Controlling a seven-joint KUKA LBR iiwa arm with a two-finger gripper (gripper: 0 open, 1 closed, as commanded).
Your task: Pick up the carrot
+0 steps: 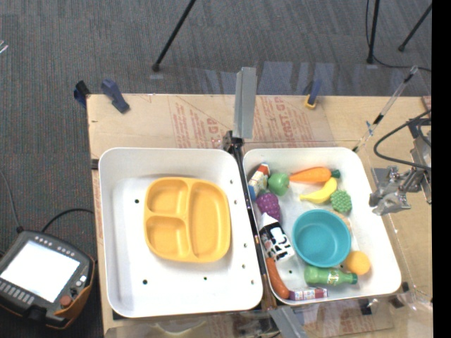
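Note:
The carrot (311, 175), orange with a green tip at its right end, lies near the far edge of the right bin (377, 234). A yellow banana (320, 191) sits just in front of it and a green round fruit (279, 182) to its left. My gripper (387, 194) hangs outside the right bin's right wall, about a hand's width to the right of the carrot and clear of every object. Nothing is visible in it.
The right bin also holds a teal bowl (322, 238), purple grapes (268, 204), a bumpy green fruit (342, 201), an orange (357, 262), a green bottle (330, 277) and a black-and-white bottle (276, 239). A yellow divided plate (188, 218) lies in the left bin (120, 259).

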